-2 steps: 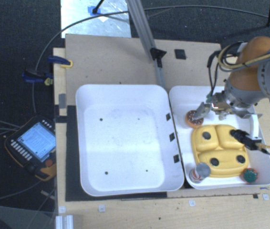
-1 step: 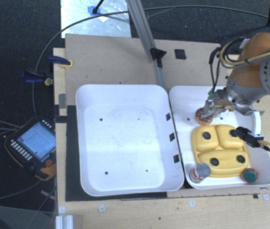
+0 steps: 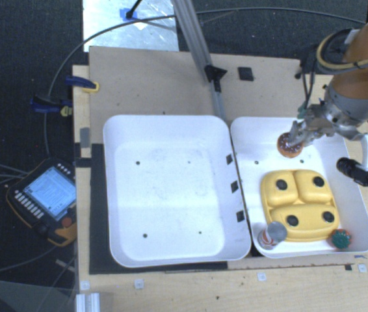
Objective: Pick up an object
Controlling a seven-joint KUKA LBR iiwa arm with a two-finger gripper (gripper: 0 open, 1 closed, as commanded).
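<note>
My gripper (image 3: pixel 296 140) hangs directly over a small round brown-and-orange object (image 3: pixel 290 146), partly hiding it; finger spread and grasp cannot be told from here.

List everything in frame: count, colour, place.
bins: 2, white, side by side on the bench
yellow tray: 1, yellow with dark dots, right bin, near half
round brown object: 1, brown and orange, right bin, far half, right under the gripper tip
grey and red object: 1, right bin, near left corner, beside the tray
green ball: 1, green, right bin, near right corner
handheld controller: 1, orange and black with lit screen, left of the bench
clamps: 2, blue and yellow, bench's far left edge
metal pole: 1, grey, behind the bins
arm: 1, grey and orange, from the right
gripper: 1, over the right bin
</note>
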